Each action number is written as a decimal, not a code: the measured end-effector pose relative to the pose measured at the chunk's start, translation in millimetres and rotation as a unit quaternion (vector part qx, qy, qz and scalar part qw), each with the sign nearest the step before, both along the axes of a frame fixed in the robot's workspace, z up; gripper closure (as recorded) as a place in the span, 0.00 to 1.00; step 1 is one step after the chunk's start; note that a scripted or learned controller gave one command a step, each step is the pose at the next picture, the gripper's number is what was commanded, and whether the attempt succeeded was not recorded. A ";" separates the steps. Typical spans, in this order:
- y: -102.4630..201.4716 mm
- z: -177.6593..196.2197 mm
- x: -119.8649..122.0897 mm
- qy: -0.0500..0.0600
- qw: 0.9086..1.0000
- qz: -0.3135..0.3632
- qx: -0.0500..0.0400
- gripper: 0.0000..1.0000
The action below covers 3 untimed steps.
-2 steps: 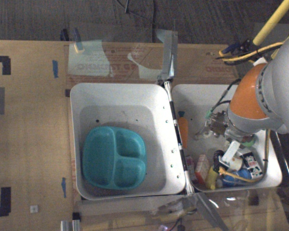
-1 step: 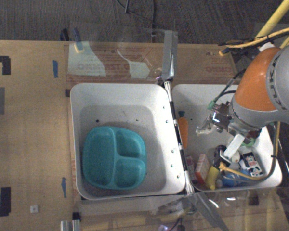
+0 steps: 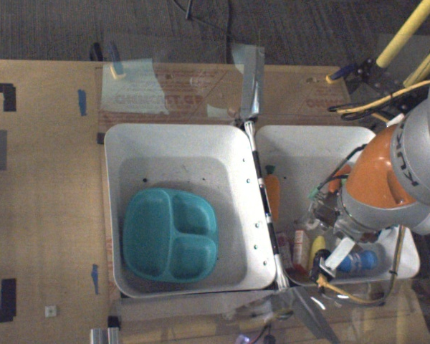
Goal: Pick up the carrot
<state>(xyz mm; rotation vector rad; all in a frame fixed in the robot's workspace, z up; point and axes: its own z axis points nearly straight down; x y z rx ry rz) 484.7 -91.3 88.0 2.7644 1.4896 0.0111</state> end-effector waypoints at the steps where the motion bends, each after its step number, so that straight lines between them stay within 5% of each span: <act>1: -3.2 9.8 -0.6 0.000 1.000 -0.003 -0.003 1.00; 2: 8.5 96.2 58.3 0.005 0.998 -0.069 -0.001 1.00; 3: 10.0 105.3 58.6 0.006 0.998 -0.067 -0.001 1.00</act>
